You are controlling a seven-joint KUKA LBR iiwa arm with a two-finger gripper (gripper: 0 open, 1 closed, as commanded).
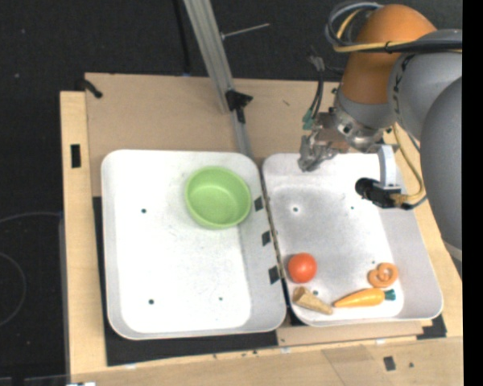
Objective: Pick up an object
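My gripper point(310, 161) hangs over the far left corner of the right bin point(338, 215), pointing down, with nothing visible between its fingers. At that bin's near edge lie a red tomato point(302, 267), a tan wedge-shaped piece point(311, 300), an orange carrot point(360, 298) and a small orange ring-shaped item point(382, 275). All of them sit well below the gripper in the view, apart from it. A green bowl point(218, 197) stands upright in the left bin point(145, 280), near its far right side.
A grey metal pole point(213, 55) slants up from between the bins at the back. A black cable connector point(374, 191) dangles from the arm over the right bin's far right side. The bins rest on a brown board point(145, 111).
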